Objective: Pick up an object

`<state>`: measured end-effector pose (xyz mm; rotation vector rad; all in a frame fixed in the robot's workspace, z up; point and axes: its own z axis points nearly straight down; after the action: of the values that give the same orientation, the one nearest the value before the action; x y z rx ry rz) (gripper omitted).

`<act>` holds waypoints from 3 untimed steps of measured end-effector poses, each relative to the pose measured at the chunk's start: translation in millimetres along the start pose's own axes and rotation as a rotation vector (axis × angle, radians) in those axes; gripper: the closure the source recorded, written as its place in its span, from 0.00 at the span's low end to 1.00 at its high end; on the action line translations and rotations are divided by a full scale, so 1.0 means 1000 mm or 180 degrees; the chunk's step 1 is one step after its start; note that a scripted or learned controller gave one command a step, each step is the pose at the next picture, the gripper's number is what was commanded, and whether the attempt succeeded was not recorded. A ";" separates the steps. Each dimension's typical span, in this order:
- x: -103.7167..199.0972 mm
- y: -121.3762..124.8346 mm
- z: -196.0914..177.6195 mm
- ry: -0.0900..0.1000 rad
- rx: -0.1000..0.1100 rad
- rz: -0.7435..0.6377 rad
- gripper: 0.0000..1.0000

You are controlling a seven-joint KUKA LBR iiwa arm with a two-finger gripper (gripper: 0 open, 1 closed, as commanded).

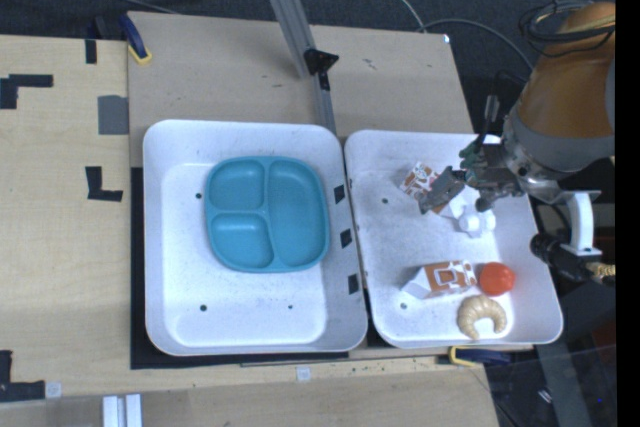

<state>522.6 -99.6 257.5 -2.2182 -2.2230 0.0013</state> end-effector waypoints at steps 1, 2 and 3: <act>0.000 0.000 0.000 0.0000 0.0000 0.0001 0.00; 0.006 0.006 0.048 0.0000 0.0017 0.0000 0.00; 0.007 0.014 0.106 0.0001 0.0021 0.0001 0.00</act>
<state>536.1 -92.4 151.6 -2.2153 -2.2192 0.0084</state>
